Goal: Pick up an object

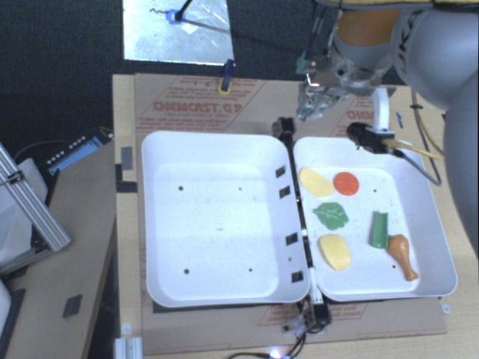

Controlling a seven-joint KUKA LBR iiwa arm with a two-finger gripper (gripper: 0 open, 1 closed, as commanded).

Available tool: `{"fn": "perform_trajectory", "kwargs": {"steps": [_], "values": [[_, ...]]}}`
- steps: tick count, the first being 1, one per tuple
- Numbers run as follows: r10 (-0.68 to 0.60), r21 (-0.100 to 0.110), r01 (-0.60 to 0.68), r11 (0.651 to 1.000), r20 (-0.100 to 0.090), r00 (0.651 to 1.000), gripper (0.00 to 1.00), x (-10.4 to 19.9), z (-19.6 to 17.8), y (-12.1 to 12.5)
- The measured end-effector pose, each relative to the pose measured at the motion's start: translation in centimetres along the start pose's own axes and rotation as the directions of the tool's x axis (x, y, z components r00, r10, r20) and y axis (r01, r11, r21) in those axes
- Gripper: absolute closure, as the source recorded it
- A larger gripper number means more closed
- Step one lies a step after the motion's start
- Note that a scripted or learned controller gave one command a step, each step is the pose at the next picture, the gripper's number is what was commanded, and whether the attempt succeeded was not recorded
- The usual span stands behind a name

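The grey arm's gripper (313, 107) hovers above the counter's far edge, its fingers narrow and holding nothing, because the six small plastic foods (333, 215) lie in the right white bin (438, 223).

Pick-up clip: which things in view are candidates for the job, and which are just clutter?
Job:
gripper
yellow oval piece
red disc
green leaf
yellow lump
green stick
drumstick
right bin

Lying about:
left bin
foil sheet
yellow clip

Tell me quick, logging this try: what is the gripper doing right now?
Gripper: above the bench behind the right bin, nothing seen in it; open or closed cannot be told.
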State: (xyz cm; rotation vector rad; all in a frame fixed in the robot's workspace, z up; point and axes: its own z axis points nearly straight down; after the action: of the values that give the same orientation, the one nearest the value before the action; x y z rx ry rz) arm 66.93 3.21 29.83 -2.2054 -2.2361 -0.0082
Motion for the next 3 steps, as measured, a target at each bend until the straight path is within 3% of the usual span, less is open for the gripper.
{"fn": "perform_trajectory", "kwargs": {"steps": [1, 2, 3], "values": [[0.003, -0.002, -0.003, 1.0, 0.001, 1.0, 1.0, 5.8, -3.5, 0.0], [0.006, -0.001, -0.006, 1.0, 0.002, 1.0, 1.0, 8.5, -5.5, 0.1], [0.005, -0.001, -0.005, 1.0, 0.001, 1.0, 1.0, 13.5, -6.9, 0.1]]}}
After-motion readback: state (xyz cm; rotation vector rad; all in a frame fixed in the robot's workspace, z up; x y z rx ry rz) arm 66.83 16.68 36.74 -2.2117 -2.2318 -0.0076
